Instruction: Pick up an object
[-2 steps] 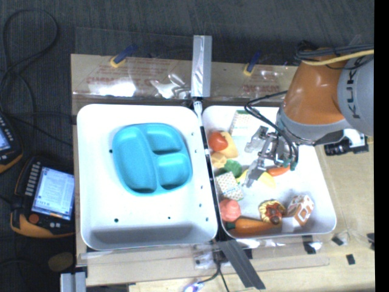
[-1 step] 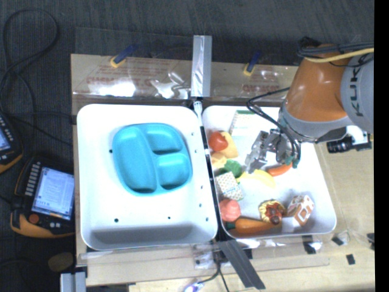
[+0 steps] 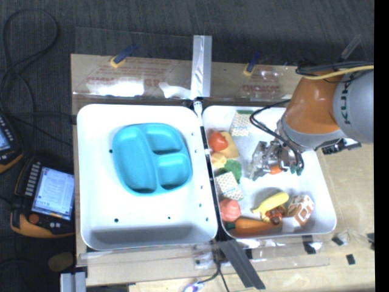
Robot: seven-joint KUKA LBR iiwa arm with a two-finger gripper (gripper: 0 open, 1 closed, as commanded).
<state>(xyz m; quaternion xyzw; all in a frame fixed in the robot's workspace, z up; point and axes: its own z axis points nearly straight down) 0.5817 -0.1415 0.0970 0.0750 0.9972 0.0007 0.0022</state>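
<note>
The right bin [image 3: 322, 187] holds several toy foods. Along its left side lie a red tomato [image 3: 216, 141], a yellow piece [image 3: 219, 160], a green piece [image 3: 233, 170], a checkered box [image 3: 229, 187] and a pink-red ball [image 3: 230, 210]. An orange carrot [image 3: 255, 226], a yellow banana [image 3: 270, 201] and a small patterned box [image 3: 302, 207] lie at the front. A pale box [image 3: 240, 125] sits at the back. My gripper [image 3: 270, 161] is low over the bin's middle, with a small orange-red piece [image 3: 276, 170] right at its tip. Whether it holds that piece is unclear.
The left bin [image 3: 97, 224] carries a blue divided tray [image 3: 155, 157]. The arm's orange band [image 3: 313, 105] hangs over the right bin's back right corner. A clear plastic sheet [image 3: 146, 78] lies behind both bins. Devices and cables rest on the floor at far left.
</note>
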